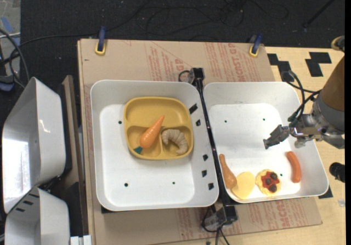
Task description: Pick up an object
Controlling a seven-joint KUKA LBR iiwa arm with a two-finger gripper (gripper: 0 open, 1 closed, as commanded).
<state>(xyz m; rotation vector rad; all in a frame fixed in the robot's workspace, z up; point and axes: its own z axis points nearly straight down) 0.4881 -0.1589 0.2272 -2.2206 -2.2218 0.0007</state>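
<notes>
Gripper [276,137] sits over the right bin [247,96], coming in from the right edge, above the bin's bare floor toward its right side. Fingertips are a dark blob from this angle; can't tell how far apart they are, and nothing is visibly between them. Not visibly touching any object.

Right bin contents, all along the near edge: red sausage [295,166] just below and right of the gripper, near but apart from it; small pizza-like disc with red topping [269,181]; pale yellow round piece [245,184] touching a tan drumstick-shaped piece [227,171] on its left.

Left bin [109,183] holds a yellow divided plate [137,108]. Orange carrot [152,132] lies diagonally across the plate's divider, tip toward the upper right. Pale curled shrimp-like piece [175,140] is in the lower right compartment, just beside the carrot.

Both bins sit side by side on a cardboard sheet [164,55].
</notes>
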